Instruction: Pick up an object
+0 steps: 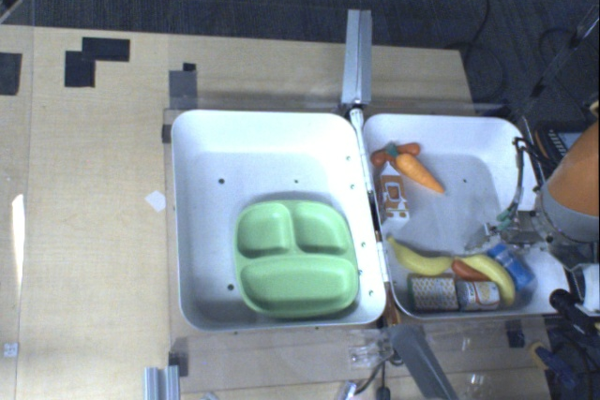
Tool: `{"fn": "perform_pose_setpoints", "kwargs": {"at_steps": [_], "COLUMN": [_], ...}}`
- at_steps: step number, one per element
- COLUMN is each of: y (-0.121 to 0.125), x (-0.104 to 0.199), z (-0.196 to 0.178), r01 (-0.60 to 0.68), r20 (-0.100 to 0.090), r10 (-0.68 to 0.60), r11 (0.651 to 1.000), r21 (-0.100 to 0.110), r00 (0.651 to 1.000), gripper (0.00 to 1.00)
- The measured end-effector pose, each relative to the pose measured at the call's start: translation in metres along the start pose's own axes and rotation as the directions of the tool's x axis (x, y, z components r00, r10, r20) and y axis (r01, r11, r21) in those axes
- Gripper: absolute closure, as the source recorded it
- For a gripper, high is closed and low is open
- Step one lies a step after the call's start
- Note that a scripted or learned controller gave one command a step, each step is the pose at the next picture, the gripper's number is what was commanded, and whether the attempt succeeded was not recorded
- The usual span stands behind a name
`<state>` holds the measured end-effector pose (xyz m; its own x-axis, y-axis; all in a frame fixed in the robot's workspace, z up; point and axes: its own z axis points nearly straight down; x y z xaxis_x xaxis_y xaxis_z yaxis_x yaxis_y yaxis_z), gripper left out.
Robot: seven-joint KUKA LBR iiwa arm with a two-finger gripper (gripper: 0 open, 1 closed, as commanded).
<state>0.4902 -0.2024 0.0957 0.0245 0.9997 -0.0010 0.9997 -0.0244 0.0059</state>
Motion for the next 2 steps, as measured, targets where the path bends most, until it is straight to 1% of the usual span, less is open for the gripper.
{"fn": "perform_pose_setpoints", "kwargs": {"at_steps": [1,2], "y": [0.002,0.033], "x": [0.0,0.076], "z": [-0.011,-0.106], "r01": [0.0,-0.219], "r20": [0.001,0.0], "r10": [0.0,0.219], "r11": [1.0,0.976], "r21": [-0.004,0.002], "r00": [1.0,0.976], "gripper": [1.0,1.0]}}
